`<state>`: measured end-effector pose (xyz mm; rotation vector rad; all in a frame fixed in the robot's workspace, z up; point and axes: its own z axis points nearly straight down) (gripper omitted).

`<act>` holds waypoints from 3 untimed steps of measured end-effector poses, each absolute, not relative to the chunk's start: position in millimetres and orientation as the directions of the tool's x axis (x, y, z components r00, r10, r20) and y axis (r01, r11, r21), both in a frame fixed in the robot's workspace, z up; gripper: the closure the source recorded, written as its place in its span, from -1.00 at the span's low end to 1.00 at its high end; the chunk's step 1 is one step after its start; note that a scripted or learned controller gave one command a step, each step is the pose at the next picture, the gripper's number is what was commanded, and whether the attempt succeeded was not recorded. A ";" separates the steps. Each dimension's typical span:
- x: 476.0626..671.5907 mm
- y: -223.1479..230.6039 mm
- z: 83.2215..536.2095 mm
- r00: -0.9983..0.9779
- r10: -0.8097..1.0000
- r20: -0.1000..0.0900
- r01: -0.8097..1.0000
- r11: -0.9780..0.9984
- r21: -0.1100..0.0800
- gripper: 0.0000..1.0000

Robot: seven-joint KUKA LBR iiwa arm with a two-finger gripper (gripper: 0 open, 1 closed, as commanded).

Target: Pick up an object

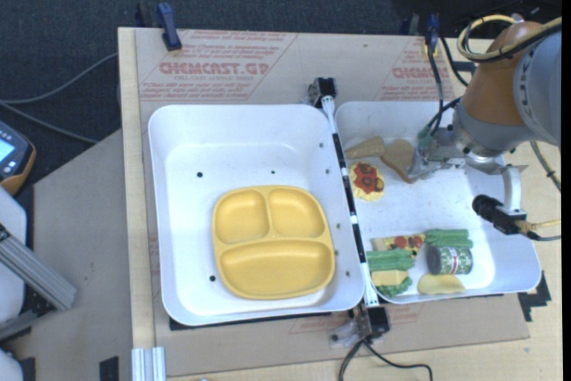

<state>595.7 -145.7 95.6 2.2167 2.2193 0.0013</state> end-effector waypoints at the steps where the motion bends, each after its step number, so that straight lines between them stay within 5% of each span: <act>1: 595.4 -145.6 94.9 -0.001 1.000 -0.003 1.000 0.001 0.003 -1.00; 2: 650.9 -148.6 109.3 -0.002 1.000 -0.002 1.000 0.002 0.004 -1.00; 3: 667.2 -203.8 105.0 0.002 1.000 -0.004 1.000 -0.002 0.005 -1.00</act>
